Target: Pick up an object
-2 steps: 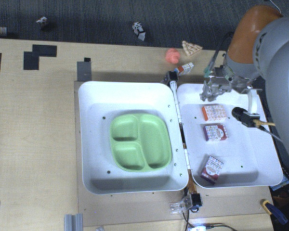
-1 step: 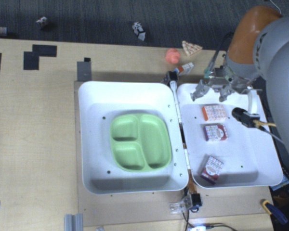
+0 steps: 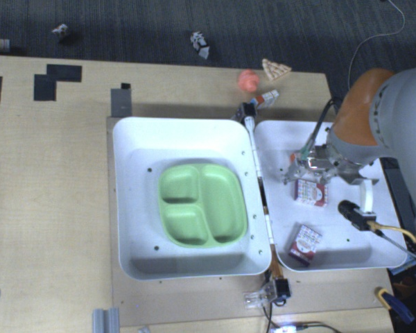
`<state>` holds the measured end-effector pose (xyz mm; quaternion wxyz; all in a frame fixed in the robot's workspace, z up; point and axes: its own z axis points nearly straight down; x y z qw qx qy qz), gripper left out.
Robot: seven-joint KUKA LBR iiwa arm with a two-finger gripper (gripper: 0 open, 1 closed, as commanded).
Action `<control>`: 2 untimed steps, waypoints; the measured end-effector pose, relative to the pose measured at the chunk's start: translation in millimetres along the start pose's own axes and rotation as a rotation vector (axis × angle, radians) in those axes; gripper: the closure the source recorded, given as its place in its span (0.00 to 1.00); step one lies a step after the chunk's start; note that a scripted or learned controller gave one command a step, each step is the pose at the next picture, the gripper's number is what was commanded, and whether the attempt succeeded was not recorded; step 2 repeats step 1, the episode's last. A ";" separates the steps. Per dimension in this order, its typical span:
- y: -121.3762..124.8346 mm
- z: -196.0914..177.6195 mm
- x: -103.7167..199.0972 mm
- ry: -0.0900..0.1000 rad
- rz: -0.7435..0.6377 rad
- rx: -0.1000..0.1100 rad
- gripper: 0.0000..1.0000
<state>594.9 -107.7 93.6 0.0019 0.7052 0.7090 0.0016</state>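
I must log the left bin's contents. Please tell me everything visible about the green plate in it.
The green plate is a pale green tray, plastic by its look, with rounded corners and three compartments: two smaller at the view's left, one long at the right. It lies flat, slightly turned, in the middle of the left bin, resting on its floor. Nothing lies in it or touches it otherwise.

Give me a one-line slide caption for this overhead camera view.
Gripper poised over a small carton in the right bin; green tray sits left.

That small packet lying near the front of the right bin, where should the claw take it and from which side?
Take the packet across its narrow width, coming straight down from above. It lies flat and slanted on the bin floor, apart from the other packet, so turn the claw to match its slant.
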 end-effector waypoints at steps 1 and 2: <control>0.9 -10.5 0.3 -0.001 -0.004 -0.002 1.00; 0.9 -10.5 0.3 -0.001 -0.004 -0.002 1.00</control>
